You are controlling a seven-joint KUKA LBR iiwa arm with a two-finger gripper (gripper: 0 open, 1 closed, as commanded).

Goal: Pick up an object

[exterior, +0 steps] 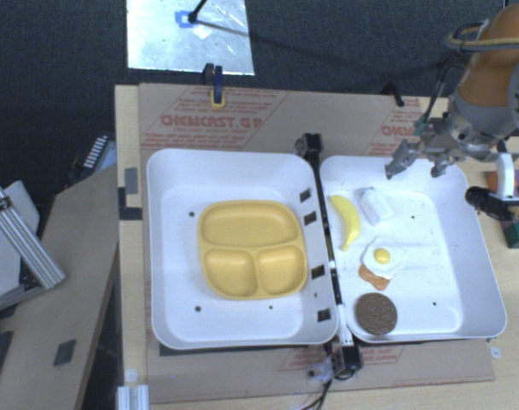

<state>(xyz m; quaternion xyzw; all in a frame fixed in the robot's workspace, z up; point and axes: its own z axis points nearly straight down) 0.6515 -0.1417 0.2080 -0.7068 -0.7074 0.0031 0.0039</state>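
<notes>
Left bin (170, 178): it holds a yellow tray (247, 248) with three compartments, sitting in the middle. I have no business there right now.

Divider: the two bins touch along a centre seam with black clips.

Right bin (464, 254): all my candidates lie in its left half, near the seam.

Banana (347, 219): it is just right of the seam, and its long axis runs roughly top to bottom in the view with a slight curve.

White block (373, 204): it sits just beside the banana's upper end, to the right, and is pale against the bin, so hard to read.

Egg (383, 258): a fried-egg toy below the banana, resting on or against an orange piece whose shape I can't make out.

Patty (376, 313): a brown disc at the bin's lower left, below the egg.

Tool (416, 162): it hangs over the upper rim of the right bin with its fingers spread apart and nothing between them.

Key relation: everything lies down and to the left of my tool in the view. The white block and the banana are nearest, and the patty is farthest.

Next move, my call: come down and left toward the banana, and close across its narrow width rather than along its length.

Risk: the block crowds the banana's top end, so a finger could land on it.
</notes>
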